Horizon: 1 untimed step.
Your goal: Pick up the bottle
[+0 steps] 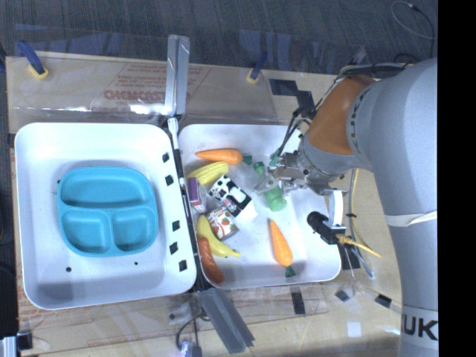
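From your overhead camera, the arm (pixel 387 125) reaches in from the right and its hand (pixel 286 175) sits low in the right bin (pixel 312 274), right at the bottle (pixel 272 193). You cannot tell how far the hand is open, nor whether it has hold of anything; its tip is lost against the bottle. So judge the task as at the grasp stage: the approach looks done, while the grip and the lift are left.

The bottle is small, green and translucent. It lies near the middle of the right bin, beside a black-and-white carton (pixel 227 193), with one carrot (pixel 219 155) up-left and another carrot (pixel 280 242) below. The left bin (pixel 30 199) carries a blue tray (pixel 108 209).
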{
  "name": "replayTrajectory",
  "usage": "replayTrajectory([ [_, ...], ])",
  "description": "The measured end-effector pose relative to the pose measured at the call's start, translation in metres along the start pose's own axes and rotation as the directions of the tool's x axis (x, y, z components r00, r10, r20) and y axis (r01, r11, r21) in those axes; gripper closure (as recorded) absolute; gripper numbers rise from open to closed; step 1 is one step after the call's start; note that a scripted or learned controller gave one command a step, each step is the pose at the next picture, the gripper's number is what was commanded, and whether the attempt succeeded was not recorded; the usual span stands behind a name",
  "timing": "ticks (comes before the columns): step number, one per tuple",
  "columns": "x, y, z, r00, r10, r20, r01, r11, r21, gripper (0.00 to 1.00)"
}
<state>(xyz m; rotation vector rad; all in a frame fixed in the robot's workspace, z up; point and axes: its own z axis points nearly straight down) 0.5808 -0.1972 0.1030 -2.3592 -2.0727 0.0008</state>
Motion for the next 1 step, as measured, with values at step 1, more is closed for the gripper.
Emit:
replayTrajectory([
  [1, 0.0313, 0.0116, -0.1458, 0.994, 0.107, 0.0, -0.107, 0.994, -0.001, 1.0],
])
